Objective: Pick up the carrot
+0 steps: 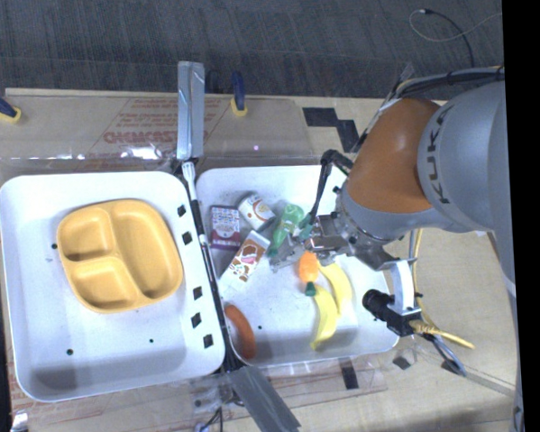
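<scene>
1. Carrot (307, 270) first: we spot it in the right bin (277, 179), roughly mid-bin and over toward the right; it's a short orange piece with a bit of green at its lower end; it sits just beside the top of the banana (330, 307), looks like touching it.
2. The claw (309, 245) is right above the carrot, at its upper end; the metal bits there are a jumble from this angle, so we honestly cannot tell how wide it's open or whether it has hold of anything.
3. The arm (421, 171) comes in from the right, fat orange band over the bin's right edge, grey body behind it; a black part with a white bracket (394, 305) sticks out low on the right.
4. Other stuff in the right bin: a green thing (288, 224) just left of the claw; a small round can (255, 209) near the top; a purple packet (224, 226) on the left side; a white carton (246, 259) tilted below it; a reddish-brown item (241, 330) down by the lower left corner.
5. The left bin (26, 296) holds a yellow divided plate (119, 255), well apart from everything else.
6. Both bins sit side by side on the surface (274, 115); a grey divider strip (190, 111) runs between them; some cable (445, 25) loops at the top right.
</scene>
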Motion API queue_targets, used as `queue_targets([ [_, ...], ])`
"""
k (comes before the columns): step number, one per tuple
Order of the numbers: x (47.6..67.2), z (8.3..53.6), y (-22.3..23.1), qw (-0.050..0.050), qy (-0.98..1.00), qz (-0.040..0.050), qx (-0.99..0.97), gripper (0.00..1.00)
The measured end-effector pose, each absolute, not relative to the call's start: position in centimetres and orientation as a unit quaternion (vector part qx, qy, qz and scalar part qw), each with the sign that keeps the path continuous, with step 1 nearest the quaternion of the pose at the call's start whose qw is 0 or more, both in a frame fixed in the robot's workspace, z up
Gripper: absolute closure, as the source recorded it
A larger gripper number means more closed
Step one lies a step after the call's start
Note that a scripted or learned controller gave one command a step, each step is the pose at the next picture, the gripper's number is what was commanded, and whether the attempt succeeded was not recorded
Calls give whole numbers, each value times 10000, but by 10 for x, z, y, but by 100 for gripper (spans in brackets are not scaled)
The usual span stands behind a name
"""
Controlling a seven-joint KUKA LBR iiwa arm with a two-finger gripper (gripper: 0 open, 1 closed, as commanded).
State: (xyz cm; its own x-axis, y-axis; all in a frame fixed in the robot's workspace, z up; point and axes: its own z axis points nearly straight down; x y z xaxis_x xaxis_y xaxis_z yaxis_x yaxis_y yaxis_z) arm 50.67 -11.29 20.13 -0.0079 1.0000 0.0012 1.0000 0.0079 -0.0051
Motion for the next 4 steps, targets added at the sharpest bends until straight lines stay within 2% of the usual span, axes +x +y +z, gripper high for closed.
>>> queue_targets([
  [1, 502, 104, -163, 28, -7258, 16, -6878, 0],
  [2, 539, 92, -190, -5, -7921, 0, -6103, 0],
  [3, 539, 102, -190, -8, -7933, 2, -6088, 100],
  [4, 617, 191, -141, -3, -8035, -1, -5953, 100],
])
